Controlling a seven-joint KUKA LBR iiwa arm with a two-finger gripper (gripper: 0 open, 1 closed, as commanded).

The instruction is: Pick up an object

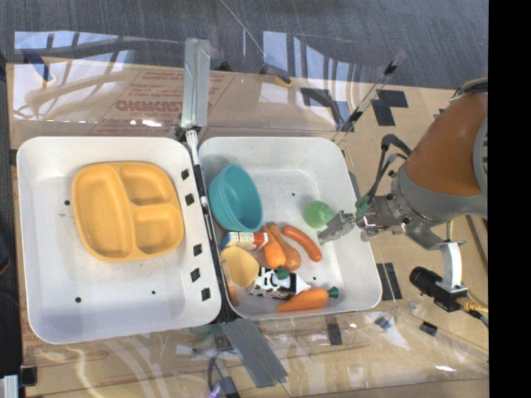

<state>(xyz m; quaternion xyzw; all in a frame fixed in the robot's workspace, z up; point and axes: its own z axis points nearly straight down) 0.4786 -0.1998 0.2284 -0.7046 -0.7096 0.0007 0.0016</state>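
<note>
The right bin holds a teal bowl tipped on its side, a green ball, a red sausage, an orange piece, a yellow round piece, a black-and-white cow toy and an orange carrot. My gripper hangs over the bin's right side, just right of and below the green ball. Nothing shows between its fingers.
The left bin carries a yellow divided plate. A metal divider strip runs up from between the bins. The arm's orange band and grey wrist stand over the bench right of the right bin.
</note>
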